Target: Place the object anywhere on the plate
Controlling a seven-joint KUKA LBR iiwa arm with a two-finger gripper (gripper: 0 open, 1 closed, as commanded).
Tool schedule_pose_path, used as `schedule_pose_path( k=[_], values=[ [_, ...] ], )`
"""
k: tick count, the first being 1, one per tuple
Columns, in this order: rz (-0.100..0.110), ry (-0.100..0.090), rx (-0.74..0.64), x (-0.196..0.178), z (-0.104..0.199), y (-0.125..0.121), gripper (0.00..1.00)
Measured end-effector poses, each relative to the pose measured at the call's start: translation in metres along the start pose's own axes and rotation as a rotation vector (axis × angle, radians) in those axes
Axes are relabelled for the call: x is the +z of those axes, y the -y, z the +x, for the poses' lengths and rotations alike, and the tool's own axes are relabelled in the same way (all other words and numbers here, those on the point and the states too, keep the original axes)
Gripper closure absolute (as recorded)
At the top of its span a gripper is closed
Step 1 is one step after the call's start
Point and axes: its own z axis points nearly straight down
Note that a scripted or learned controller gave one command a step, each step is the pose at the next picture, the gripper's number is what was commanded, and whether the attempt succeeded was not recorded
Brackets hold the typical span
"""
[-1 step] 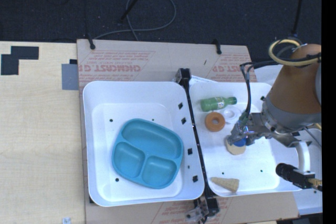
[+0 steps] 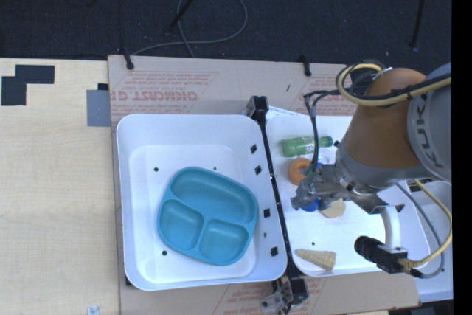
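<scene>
A blue divided plate [image 2: 206, 214] lies in the left bin [image 2: 140, 158] with nothing on it. In the right bin [image 2: 354, 229] my gripper [image 2: 308, 195] reaches down near the bin's left side. It sits over a small blue object [image 2: 310, 206], just below an orange round object [image 2: 296, 170]. The gripper's body hides how it meets the blue object. The grey arm with its orange band [image 2: 380, 129] covers the bin's right half.
A green bottle-like object [image 2: 302, 146] lies at the back of the right bin. A beige round piece [image 2: 334, 209] rests beside the gripper, and a cone-shaped wafer [image 2: 316, 257] lies near the front edge. A black divider [image 2: 269, 188] separates the bins.
</scene>
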Motion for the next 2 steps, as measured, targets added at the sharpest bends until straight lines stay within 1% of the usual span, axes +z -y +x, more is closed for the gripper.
schedule_pose_path(
  k=[2],
  values=[
    [-0.001, 0.001, -0.002, -0.019, 0.116, -0.005, 1.0]
  ],
)
